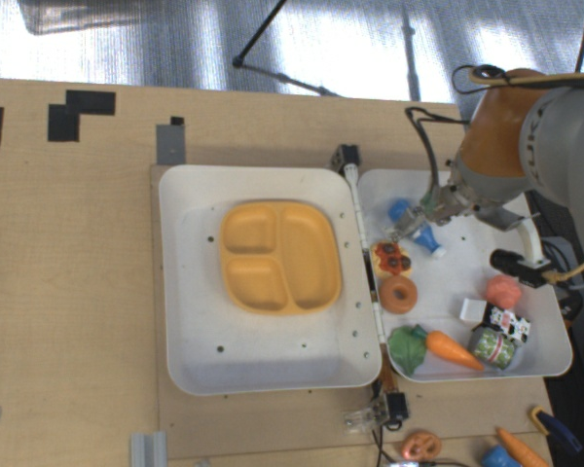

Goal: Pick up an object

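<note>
- The gripper (416, 220) is seen low in the right bin (555, 358), at its upper left part, reached in from the right under the grey arm (550, 144) with its orange band.
- A small blue object (401, 209) lies right at the gripper tips, with a second blue piece (428, 240) just beside them on the lower right; these are judged the nearest candidates for the pick.
- Whether the gripper is released or clenched cannot be told (the tips blend into the blue pieces), and no object is clearly shown between them.
- The blue object lies to the gripper's upper left, touching or nearly so; its long axis cannot be made out.
- The other items are set further off, below: a red-and-yellow toy (392, 258), a doughnut (399, 295), a carrot (451, 349) and a pink ball (503, 291).
- The left bin (190, 358) carries a yellow divided plate (277, 257), well apart from the gripper.
</note>
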`<state>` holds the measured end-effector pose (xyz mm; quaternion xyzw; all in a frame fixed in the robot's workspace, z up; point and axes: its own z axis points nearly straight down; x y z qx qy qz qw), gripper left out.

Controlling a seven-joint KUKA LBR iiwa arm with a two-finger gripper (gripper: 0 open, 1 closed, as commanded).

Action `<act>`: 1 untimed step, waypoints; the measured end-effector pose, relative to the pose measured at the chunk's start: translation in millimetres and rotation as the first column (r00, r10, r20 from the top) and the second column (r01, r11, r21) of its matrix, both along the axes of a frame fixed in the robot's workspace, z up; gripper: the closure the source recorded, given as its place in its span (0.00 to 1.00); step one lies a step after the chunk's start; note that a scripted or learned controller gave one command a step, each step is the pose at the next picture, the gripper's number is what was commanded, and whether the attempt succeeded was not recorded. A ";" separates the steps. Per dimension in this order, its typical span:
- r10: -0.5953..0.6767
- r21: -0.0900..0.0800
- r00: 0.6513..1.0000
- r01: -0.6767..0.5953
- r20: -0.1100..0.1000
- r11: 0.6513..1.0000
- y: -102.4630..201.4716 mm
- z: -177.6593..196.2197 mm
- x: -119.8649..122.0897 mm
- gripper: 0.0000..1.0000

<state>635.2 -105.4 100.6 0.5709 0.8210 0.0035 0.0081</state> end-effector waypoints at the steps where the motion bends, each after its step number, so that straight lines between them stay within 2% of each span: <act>1: 0.001 0.000 1.000 -0.001 0.005 1.000 0.6 11.3 1.5 1.00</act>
